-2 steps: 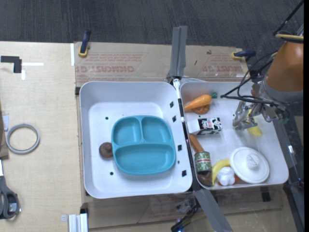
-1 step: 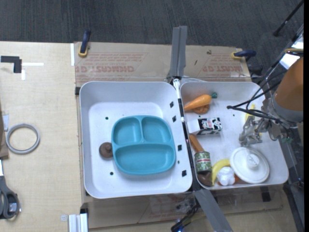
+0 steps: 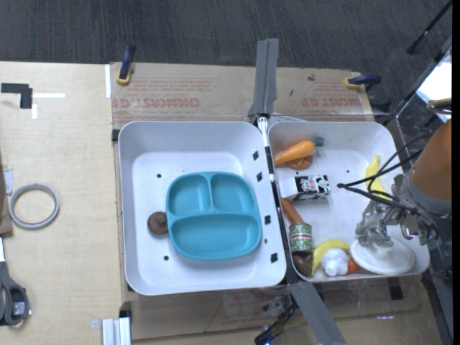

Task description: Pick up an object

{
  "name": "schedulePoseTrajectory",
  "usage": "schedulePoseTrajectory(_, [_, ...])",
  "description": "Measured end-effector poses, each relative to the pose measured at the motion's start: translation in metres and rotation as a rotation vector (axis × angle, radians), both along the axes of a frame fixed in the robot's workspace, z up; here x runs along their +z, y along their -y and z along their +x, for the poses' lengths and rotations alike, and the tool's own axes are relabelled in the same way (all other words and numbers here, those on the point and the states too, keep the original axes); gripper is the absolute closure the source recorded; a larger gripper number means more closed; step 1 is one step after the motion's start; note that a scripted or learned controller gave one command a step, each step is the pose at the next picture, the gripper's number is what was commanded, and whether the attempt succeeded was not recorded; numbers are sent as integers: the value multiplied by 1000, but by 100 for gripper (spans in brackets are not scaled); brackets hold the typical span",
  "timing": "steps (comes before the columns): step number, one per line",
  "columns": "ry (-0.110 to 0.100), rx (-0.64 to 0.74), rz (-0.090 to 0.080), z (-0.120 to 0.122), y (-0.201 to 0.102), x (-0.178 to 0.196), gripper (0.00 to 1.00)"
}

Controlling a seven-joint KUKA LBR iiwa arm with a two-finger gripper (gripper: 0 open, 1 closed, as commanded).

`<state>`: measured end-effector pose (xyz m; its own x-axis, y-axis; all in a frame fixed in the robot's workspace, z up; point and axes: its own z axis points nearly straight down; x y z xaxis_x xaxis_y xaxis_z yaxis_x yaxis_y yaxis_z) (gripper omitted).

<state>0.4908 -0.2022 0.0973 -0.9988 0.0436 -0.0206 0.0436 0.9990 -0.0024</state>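
My gripper hangs low in the right bin, at its front right, just over the rim of a small white plate. Cables run from it up to the arm at the right edge. In the same bin lie an orange carrot, a black-and-white box, a small green-labelled can, a yellow banana, a white ball and a yellow piece. I see nothing lifted off the bin floor.
The left bin holds a teal divided plate and a brown round object. A grey tape roll and scissors lie on the bench at far left. A metal divider stands between the bins.
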Motion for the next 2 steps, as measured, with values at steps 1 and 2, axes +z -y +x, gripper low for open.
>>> schedulePoseTrajectory(1, [20,1,-3,6,-1,5,0])
schedulePoseTrajectory(2, [-18,-78,5,42,-82,-6,0])
